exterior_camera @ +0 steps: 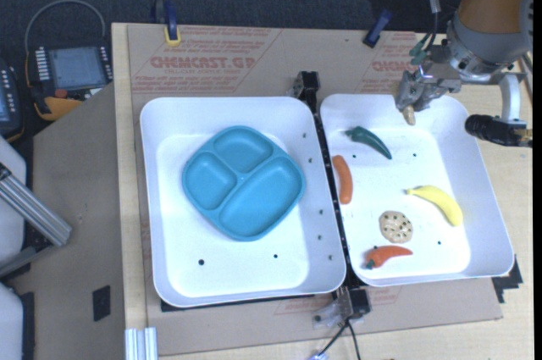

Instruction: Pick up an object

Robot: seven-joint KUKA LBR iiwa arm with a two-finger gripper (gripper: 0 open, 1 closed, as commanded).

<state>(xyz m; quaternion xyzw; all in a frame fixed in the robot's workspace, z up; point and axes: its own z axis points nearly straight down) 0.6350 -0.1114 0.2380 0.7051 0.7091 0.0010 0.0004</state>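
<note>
White plastic forms the right bin (483, 180), taken as the landmark: the gripper (410, 106) is seen above its far rim, and whether the jaws are spread or closed cannot be told. Nothing is seen between them. Nearest lies a dark green pepper (369, 141), just inside the far wall; a slip is likely there, since it is thin and curved. Toward the bin's left wall an orange sausage (343, 179) is laid, where a descent could be fouled. A banana (439, 203), a cookie (395, 224) and a red pepper (386, 256) are spread nearer. Left of the bin, a blue divided plate (244, 182) is held in the other bin (161, 180), out of the way.
</note>
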